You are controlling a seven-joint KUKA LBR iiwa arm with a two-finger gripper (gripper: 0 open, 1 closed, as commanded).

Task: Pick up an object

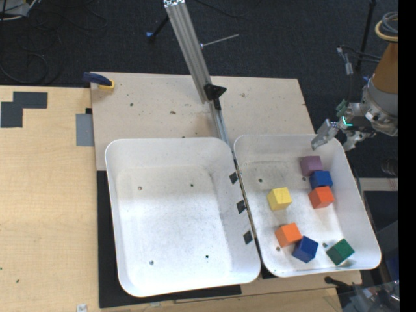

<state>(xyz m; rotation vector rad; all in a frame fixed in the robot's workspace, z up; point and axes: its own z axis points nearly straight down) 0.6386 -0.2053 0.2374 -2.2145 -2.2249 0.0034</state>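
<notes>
Purple cube [311,165] lies just below the fingers [323,135].

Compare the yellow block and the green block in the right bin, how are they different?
The yellow block is bright yellow; the green block is dark green. The yellow block sits apart near the bin's middle; the green block lies in the near right corner, by the rim, close to a blue block. Both are small cubes in the right bin.
</notes>
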